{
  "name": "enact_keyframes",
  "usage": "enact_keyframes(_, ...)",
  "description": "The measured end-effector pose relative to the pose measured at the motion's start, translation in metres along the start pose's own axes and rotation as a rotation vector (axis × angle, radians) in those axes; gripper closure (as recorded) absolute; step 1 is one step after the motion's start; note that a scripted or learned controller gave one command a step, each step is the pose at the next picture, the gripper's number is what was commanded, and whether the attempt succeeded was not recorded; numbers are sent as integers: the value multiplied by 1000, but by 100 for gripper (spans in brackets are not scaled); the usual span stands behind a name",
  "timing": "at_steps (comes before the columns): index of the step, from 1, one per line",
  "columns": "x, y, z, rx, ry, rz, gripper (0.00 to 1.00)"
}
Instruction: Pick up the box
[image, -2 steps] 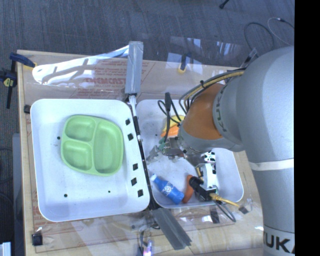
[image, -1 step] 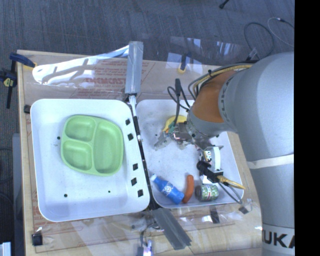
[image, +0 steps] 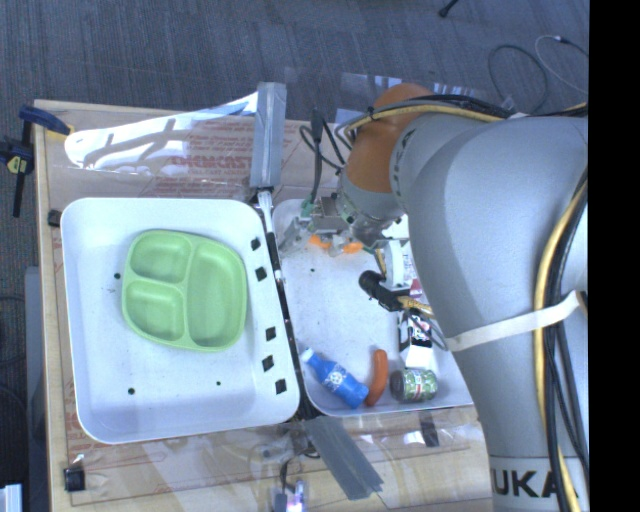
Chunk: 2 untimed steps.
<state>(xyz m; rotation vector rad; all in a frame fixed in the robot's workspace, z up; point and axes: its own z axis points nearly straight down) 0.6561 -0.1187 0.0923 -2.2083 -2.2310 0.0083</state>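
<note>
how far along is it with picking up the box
Early, by the look of it. Done: the arm has reached over the right bin, and its pincer sits low at the bin's far end. In hand: nothing visibly lifted; the wrist hides what lies under it. Left: gripping and raising the box. The blue bottle, sausage and green can lie at the near end.

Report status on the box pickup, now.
Pincer low at right bin's far end, grip unclear. Box hard to make out under arm. Bottle, sausage, can near front.
</note>
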Motion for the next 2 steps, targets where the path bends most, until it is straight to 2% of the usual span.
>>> enact_keyframes(1, -9, -58, 1, -1, 2, 12, 0)
enact_keyframes(2, -11, -56, 1, -1, 3, -267, 0)
